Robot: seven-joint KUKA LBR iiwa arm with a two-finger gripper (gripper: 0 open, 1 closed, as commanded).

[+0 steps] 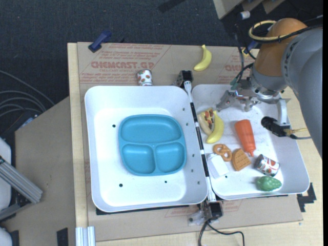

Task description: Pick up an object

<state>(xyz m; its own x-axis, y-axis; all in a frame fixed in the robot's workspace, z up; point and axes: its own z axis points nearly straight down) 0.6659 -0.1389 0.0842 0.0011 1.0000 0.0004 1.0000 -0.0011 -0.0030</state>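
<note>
The things to pick lie in the right bin, all apart from the pincer. A banana lies by the bin's left wall, touching a hot dog on its far-left side. Right of them a carrot lies lengthwise, near to far. Nearer, a pretzel sits just beside a cracker. A can lies tipped on its side to the right of the cracker, and a green lump rests at the near-right corner.

The pincer hangs over the far part of this bin, beyond the carrot and to the right of the hot dog. From this angle I cannot tell whether it is released or clenched.

The left bin holds a blue plate with three compartments, set near its middle.

On the worktop beyond the bins lie a second banana, a small cup and, at the far-left corner, a blue clip.
</note>
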